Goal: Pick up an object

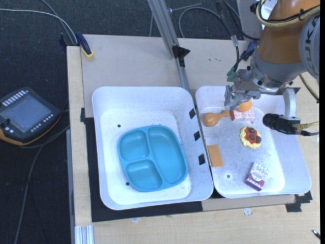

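Gripper (234, 101) is low over the right bin (284, 184), near its far left part. Fingers point down, but whether they are spread or closed can't be told from this angle; nothing is clearly seen between them.

Right bin contents:
- orange pear-shaped toy (215, 118), near the far left corner, just left of the gripper tips, close or touching, can't tell.
- small orange round piece (245, 105), just right of the gripper, partly hidden by it.
- white-and-red small packet (245, 116), just under the orange piece, beside the gripper.
- yellow tart-like toy with red berries (251, 136), mid bin, toward the right.
- flat tan card (215, 155), along the left wall, mid-length.
- purple-pink small box (257, 176), near the front edge, right of centre.

Left bin (106, 182) holds a blue divided tray (152, 157) with three compartments, tilted a bit, sitting in the front half.

Black cylinder (280, 122) hangs off the arm at the right bin's right edge. Grey pole (167, 29) runs from the top of the view down to the seam between the bins. Teach pendant (25, 116) lies on the dark floor, off the bench's left edge.
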{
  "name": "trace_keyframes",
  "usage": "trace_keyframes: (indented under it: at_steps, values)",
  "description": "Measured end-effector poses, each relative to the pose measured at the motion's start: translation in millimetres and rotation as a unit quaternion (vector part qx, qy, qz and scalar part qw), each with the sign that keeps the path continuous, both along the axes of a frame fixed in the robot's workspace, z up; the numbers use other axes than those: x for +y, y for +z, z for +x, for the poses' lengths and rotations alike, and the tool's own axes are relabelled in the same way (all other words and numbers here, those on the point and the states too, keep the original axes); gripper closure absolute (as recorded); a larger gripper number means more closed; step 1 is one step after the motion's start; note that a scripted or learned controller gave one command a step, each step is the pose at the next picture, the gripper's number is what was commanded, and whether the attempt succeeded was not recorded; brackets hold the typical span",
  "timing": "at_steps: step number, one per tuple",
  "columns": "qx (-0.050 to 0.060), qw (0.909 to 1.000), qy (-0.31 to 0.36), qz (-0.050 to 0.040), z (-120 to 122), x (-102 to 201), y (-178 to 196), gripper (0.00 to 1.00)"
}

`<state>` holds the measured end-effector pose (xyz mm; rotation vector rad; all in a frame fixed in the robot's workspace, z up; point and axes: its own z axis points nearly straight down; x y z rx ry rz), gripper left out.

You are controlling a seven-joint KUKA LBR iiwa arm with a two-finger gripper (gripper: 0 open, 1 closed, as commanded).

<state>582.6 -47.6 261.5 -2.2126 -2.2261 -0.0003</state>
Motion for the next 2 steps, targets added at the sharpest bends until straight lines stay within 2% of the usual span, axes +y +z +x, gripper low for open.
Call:
trace_keyframes:
  at_steps: [2]
  values:
    - [-0.002, 1.0000, 0.000, -0.0002, 33.1, 113.0, -0.9, 1.00]
